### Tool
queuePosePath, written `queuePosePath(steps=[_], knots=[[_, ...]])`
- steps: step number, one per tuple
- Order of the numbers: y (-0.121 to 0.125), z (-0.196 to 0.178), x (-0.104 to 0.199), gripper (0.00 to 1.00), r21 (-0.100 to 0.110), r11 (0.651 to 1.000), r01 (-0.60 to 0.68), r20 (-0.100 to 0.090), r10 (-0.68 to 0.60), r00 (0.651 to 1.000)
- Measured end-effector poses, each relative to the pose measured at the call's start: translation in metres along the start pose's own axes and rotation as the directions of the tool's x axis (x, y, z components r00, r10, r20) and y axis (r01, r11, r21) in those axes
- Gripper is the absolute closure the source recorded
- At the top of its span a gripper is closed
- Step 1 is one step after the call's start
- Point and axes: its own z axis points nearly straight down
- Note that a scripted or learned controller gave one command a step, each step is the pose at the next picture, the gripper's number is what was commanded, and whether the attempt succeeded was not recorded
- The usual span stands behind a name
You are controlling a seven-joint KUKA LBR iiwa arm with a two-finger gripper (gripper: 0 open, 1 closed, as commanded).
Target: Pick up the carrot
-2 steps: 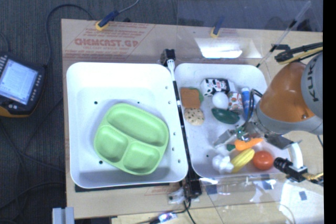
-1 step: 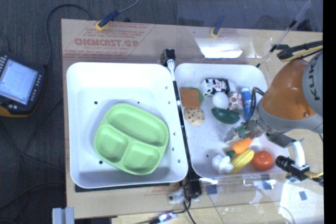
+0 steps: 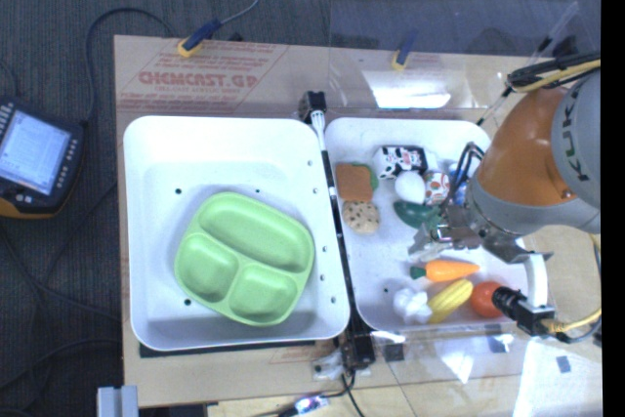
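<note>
Grey carpet surrounded your bench (image 3: 195, 73), which carried two white bins; the left bin (image 3: 156, 161) held a green divided plate (image 3: 244, 257). Your carrot (image 3: 451, 270) lay in the right bin (image 3: 363, 288), just above a yellow toy (image 3: 449, 298). Your gripper (image 3: 441, 234) hovered directly over the carrot; its opening could not be determined.

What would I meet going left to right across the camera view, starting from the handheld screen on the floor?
Handheld screen pendant → green three-compartment plastic plate in the left white bin → round speckled cookie → orange toy carrot → grey arm's orange band.
</note>
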Motion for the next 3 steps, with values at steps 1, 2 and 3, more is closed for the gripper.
queuePosePath(steps=[1, 2, 3], knots=[[0.0, 0.001, -0.001, 0.0, 0.001, 1.0, 0.0, 0.001, 0.0, 1.0], [0.003, 0.072, -0.054, 0.0, -0.007, 0.999, -0.045, -0.006, 0.045, 0.999], [0.005, 0.071, -0.058, 0.0, -0.018, 0.94, 0.34, 0.015, -0.339, 0.94]])
